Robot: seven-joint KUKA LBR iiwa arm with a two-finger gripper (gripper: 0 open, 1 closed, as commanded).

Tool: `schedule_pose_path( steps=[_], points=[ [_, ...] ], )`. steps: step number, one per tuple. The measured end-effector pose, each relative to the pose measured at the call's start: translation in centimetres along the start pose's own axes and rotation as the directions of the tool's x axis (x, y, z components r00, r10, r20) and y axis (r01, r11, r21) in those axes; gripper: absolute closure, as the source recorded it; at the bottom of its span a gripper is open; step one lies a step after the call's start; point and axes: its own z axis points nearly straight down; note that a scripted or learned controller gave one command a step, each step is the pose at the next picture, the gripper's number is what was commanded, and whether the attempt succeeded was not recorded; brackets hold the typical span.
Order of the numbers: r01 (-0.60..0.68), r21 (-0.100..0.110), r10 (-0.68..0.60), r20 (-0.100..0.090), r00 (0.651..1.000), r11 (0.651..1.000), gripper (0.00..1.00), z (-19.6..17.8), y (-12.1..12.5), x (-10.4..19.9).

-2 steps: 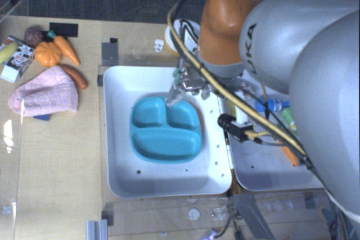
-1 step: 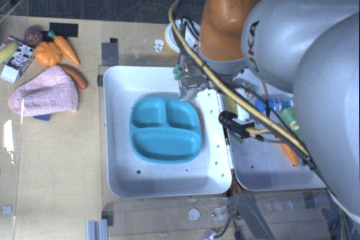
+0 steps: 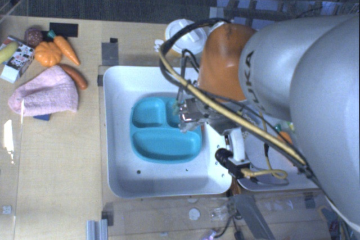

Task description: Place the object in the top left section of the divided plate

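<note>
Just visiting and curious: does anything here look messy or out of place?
Somewhat. Toy food, a carrot, a small pumpkin and a sausage, lies huddled with a pink cloth on the bench, outside the white bin that holds the blue divided plate. Nothing looks spilled or broken.

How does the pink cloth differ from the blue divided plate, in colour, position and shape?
The pink cloth is soft and crumpled; the blue divided plate is rigid, with moulded sections. The cloth lies on the bare wooden bench, left of the white bin; the plate sits inside that bin. The arm's gripper hangs over the plate's right part, far from the cloth. Both lie flat.
</note>
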Motion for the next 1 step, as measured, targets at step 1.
schedule_pose_path(
  steps=[1],
  points=[
    [0.0,0.0,0.0,0.0,1.0,1.0,0.0,-0.01,0.01,-0.02]
  ],
)
